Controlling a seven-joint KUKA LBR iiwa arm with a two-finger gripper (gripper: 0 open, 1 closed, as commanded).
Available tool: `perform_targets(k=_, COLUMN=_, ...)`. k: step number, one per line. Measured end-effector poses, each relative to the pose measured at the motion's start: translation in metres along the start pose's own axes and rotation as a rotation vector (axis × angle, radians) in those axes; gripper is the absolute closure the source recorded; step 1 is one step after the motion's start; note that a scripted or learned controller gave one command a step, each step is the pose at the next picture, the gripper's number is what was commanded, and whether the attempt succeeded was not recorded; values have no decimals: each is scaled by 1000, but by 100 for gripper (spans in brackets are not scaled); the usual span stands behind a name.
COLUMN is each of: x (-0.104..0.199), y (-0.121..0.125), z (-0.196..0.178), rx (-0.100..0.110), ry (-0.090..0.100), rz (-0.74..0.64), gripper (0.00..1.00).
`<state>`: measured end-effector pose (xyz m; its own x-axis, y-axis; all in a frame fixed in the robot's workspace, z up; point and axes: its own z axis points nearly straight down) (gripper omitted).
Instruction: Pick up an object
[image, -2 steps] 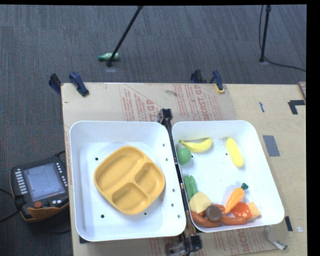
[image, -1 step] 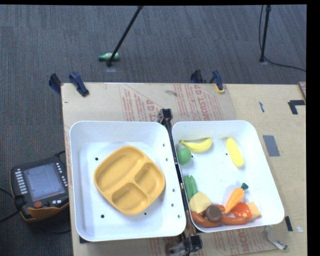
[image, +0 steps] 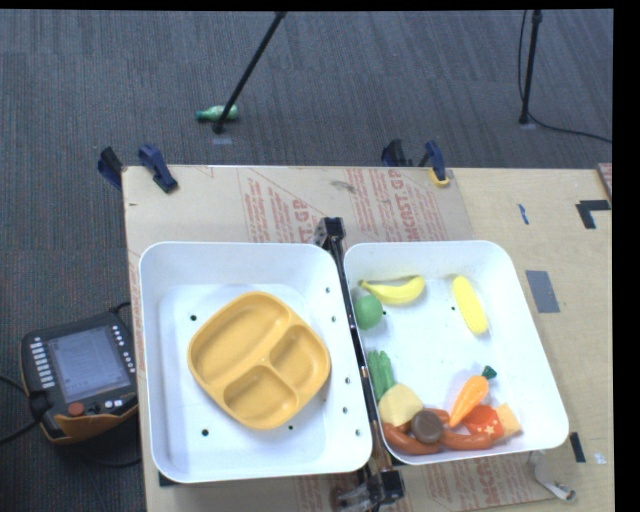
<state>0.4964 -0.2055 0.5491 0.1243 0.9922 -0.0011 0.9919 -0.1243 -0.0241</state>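
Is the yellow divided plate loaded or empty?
Empty. The yellow divided plate lies flat in the left bin, its three compartments bare; the toy food sits in the right bin.

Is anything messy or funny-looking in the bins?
Nothing is spilled or broken. The yellow tray sits crooked in the left bin, and most toy food is heaped in the right bin's near corner, like the carrot.
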Motion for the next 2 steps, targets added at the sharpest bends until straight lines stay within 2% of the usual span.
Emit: perform_targets(k=2, x=2, y=6, z=-14, rx=16, ry=0, rz=-15, gripper=100)
